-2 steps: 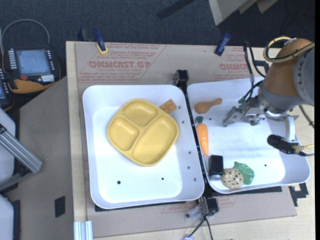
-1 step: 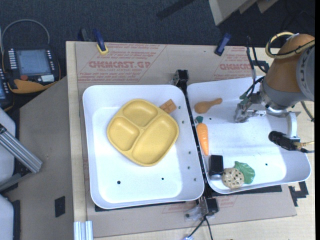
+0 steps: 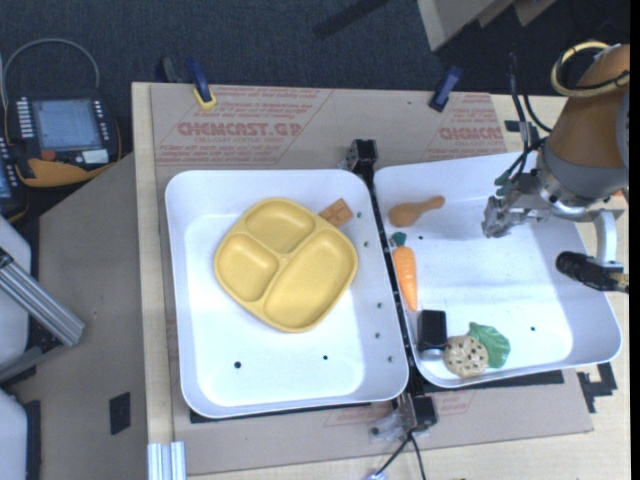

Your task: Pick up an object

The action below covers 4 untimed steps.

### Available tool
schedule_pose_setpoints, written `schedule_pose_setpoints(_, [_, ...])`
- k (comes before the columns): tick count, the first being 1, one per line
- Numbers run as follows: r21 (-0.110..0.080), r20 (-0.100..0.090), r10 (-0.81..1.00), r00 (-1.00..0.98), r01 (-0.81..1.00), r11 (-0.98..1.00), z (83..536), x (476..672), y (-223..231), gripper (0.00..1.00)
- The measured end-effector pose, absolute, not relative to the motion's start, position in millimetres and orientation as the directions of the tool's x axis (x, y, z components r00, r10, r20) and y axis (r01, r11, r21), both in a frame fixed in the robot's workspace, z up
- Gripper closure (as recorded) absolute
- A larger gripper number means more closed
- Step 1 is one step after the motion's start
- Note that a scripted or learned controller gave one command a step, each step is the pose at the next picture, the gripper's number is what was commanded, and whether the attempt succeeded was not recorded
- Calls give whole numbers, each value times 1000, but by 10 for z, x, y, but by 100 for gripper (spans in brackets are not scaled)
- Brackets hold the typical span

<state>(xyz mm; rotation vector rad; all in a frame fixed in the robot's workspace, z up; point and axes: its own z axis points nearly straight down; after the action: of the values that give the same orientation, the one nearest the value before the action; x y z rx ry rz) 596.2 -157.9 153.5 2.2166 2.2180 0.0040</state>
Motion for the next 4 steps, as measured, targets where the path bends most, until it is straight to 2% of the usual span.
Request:
schedule_pose_setpoints(1, [9, -3, 1000, -1, 1000, 1, 2077, 5981, -1582, 100])
schedule_pose_setpoints(2, [1, 3, 1000, -6, 1000, 6, 2217, 5924, -1041, 100])
schedule_pose_setpoints(3, [-4, 4, 1000, -6, 1000, 6, 2125, 5788, -491, 100])
schedule_pose_setpoints(4, [-2, 3, 1000, -6, 1000, 6, 2272, 5678, 29, 100])
